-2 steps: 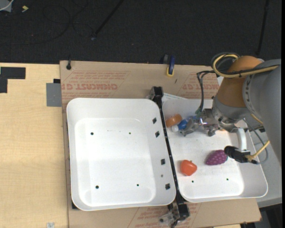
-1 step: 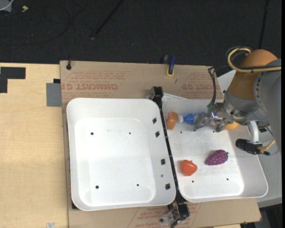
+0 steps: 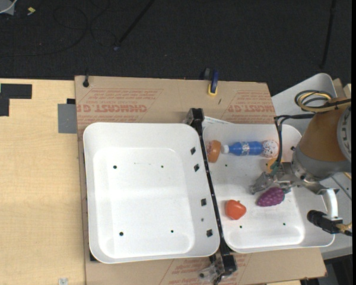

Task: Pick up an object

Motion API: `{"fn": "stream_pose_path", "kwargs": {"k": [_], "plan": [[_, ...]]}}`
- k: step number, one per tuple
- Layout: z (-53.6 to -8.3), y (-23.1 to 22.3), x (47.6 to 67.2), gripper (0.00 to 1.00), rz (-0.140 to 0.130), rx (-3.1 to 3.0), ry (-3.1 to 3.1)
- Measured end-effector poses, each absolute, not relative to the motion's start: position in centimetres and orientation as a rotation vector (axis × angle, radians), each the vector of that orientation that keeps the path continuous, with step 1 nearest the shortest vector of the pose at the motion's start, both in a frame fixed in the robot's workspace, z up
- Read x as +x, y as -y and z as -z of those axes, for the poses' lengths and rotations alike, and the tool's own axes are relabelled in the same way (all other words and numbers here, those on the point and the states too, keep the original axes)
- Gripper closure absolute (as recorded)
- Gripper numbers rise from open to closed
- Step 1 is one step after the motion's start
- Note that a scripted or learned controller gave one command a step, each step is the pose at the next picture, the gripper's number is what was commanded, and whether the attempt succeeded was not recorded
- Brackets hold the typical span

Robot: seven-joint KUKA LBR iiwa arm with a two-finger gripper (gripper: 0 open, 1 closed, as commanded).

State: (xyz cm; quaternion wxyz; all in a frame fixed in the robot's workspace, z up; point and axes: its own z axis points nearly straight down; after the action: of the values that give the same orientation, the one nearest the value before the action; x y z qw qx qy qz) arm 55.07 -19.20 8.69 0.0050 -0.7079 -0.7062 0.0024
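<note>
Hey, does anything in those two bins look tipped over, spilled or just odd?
Only one thing: the bottle lies on its side near the back of the right bin, not upright. No spill shows. The purple grapes, the red toy and the orange piece lie loose, as expected for picking.

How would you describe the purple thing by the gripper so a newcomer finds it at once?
Take the right-hand bin of the two white ones, where the arm reaches in. Just below the gripper lies a purple grape bunch, knobbly and oval. It is the one purple item; the red pepper sits left of it.
</note>
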Motion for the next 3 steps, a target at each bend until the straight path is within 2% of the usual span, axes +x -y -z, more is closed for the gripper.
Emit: {"fn": "stream_pose_path", "kwargs": {"k": [1, 2, 3], "plan": [[-8.7, 20.3, 60.6, 0.00, -0.005, -2.220, 2.218], [-8.7, 18.9, 56.9, 0.00, -0.005, -2.222, 2.212], [-8.8, 16.5, 64.1, 0.00, -0.003, -2.216, 2.224]]}}
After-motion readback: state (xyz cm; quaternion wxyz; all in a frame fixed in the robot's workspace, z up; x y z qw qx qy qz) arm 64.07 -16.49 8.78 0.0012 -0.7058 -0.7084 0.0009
